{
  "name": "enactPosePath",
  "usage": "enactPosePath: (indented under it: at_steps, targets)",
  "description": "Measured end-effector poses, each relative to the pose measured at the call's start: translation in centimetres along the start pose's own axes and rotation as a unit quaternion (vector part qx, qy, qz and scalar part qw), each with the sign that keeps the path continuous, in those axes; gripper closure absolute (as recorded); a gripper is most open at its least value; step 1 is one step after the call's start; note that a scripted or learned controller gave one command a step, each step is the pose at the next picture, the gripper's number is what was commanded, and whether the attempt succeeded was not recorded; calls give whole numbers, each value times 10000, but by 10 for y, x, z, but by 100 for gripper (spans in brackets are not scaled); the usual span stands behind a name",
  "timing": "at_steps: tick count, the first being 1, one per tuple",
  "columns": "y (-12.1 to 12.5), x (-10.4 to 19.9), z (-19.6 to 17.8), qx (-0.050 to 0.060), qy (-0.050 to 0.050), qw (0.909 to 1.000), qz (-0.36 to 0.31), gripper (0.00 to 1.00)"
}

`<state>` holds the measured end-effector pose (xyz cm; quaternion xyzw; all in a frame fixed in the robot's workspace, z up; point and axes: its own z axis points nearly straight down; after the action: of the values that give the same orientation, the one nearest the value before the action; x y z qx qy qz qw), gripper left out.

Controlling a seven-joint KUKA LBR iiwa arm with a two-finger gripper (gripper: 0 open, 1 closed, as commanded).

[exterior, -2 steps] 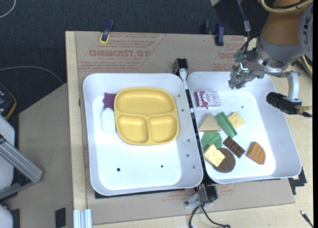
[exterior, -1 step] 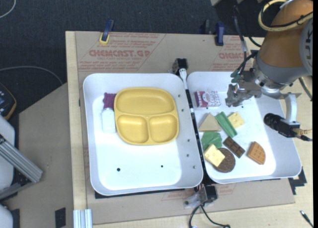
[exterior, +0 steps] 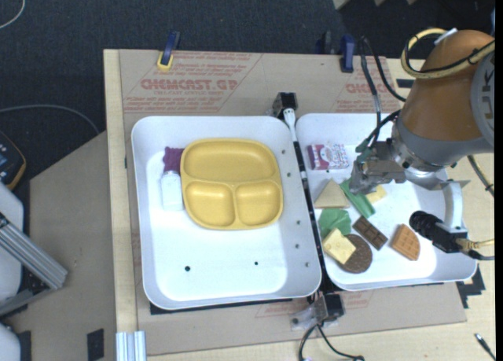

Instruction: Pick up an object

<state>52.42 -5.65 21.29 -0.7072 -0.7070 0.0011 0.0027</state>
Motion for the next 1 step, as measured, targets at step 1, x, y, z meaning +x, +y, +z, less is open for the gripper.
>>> enactPosePath:
  at_steps: [1]
  targets:
    - [-25,28,-3,-4,-1,10000,-12,100]
